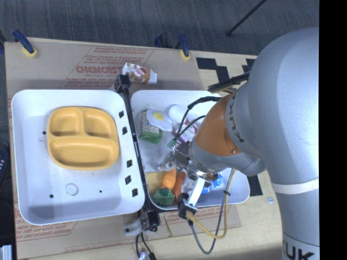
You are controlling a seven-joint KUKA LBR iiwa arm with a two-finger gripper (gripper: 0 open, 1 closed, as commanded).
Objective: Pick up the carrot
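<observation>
Two white bins sit side by side on the tabletop (65,58): the left bin (32,199) carries a yellow divided plate (82,136), and the right bin (162,95) holds a jumble of toy food. The carrot (169,178) lies at the front of the right bin, an orange piece with a green leafy tuft (162,196) just below it, near the dividing wall between the bins. The arm (282,102) leans in from the right, its orange band (217,129) over the bin's middle, and the jaws (183,184) are down among the items, right beside the carrot and perhaps touching it. From this slanted view I cannot tell whether they are spread or clenched, nor whether the carrot sits between them. A green packet (150,127) and a white piece with a yellow spot (158,117) lie farther back, apart from the carrot. The step in hand looks like the descent or the grasp itself. Next, the carrot should be squeezed squarely and lifted straight up, clear of the neighbouring clutter.
</observation>
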